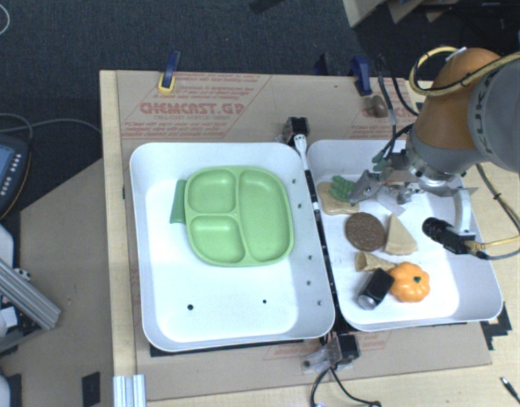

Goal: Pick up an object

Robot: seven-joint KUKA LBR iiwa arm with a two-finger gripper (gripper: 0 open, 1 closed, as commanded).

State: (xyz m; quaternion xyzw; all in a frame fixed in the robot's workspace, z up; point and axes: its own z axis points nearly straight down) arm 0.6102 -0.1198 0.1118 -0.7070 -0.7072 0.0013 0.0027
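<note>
Grey arm [463, 108] reaching leftward, low

The arm [472, 100] runs off the right edge, hiding part of the right bin [476, 299].

Faint red "CHEMCAST" lettering on the brown bench sheet [200, 100]

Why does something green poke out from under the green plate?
A darker green flat piece sticks out beneath the left edge of the light green divided plastic plate in the left white bin. What it is, I cannot tell.
</note>
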